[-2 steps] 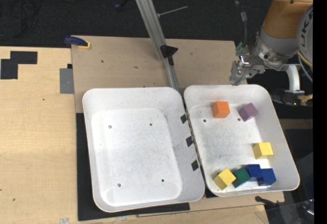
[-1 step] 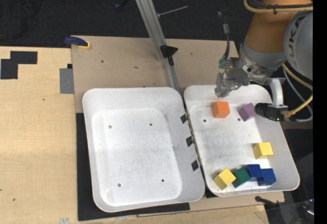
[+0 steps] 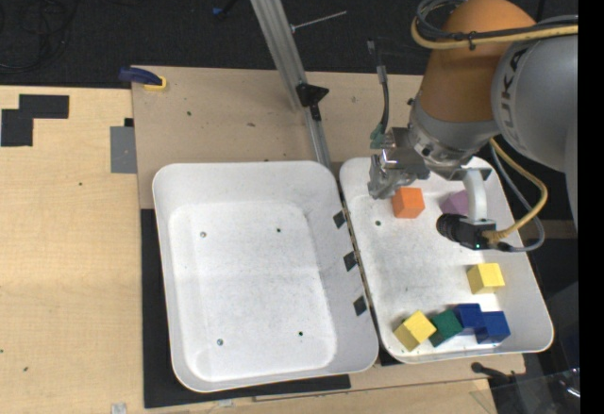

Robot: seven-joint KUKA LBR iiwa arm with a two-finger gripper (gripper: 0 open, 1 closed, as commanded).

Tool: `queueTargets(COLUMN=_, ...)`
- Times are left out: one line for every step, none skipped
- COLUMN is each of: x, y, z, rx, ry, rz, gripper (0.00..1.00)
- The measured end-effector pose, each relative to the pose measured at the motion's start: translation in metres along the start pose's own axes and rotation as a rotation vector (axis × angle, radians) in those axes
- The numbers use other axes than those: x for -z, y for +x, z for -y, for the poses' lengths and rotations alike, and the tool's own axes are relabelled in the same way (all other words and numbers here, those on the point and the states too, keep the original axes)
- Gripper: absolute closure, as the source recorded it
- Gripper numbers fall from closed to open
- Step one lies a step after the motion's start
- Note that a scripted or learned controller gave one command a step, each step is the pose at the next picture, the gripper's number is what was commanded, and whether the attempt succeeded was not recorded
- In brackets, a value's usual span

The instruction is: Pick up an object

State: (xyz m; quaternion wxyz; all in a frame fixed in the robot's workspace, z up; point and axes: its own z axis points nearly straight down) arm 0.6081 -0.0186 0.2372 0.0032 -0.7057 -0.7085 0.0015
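Pincer [image 3: 385, 178] sits low over the far end of the right bin [image 3: 528, 332]; whether it is clenched or released cannot be told. Orange block [image 3: 409, 203] lies just beside it, nearer the camera. Purple block [image 3: 456, 202] sits beyond that; yellow block [image 3: 485, 277] well apart.

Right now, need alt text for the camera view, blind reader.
A grey KUKA arm with an orange band reaches in from the right, its tool low over the right shallow white bin, beside a small orange block. That bin also holds a purple block, two yellow blocks, a green block and blue blocks; the left white bin sits alongside.
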Motion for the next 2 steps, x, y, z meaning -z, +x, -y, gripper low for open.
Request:
queueTargets(x=-0.013, y=0.049, z=0.022, rx=-0.001, ry=0.0, rz=0.0, gripper=1.0)
queueTargets(x=-0.017, y=0.106, z=0.049, rx=0.001, ry=0.0, rz=0.001, gripper=1.0)
